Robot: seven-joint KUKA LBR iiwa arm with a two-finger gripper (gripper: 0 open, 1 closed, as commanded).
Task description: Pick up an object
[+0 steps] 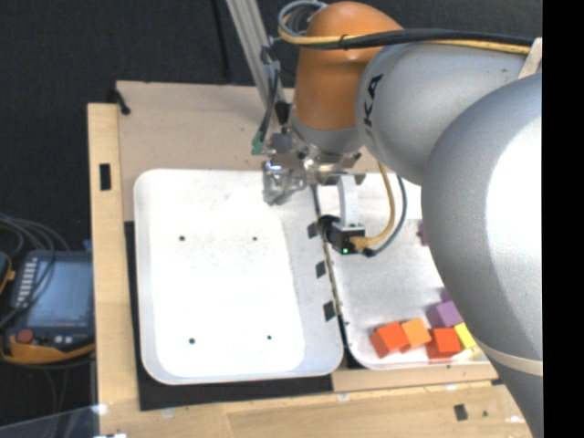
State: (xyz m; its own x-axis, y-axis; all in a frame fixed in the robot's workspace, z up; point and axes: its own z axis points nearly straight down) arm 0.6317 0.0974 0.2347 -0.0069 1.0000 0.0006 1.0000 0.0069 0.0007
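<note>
Several small blocks lie in the near corner of the right bin point(383, 281): an orange block point(391, 338), a second orange block point(416, 330), a red block point(445, 341), a purple block point(445, 314) and a yellow block point(465, 336). My gripper point(281, 182) hangs below the orange wrist band point(333, 62), over the far right corner of the left bin point(219, 272), near the divide between the bins. It is far from the blocks. I see nothing held in it.
The big grey arm point(474, 172) covers most of the right bin. A small purple piece point(422, 234) peeks out beside the arm. A cable and a black part with a green light point(345, 240) hang near the divide. A handset point(50, 304) sits left of the bench.
</note>
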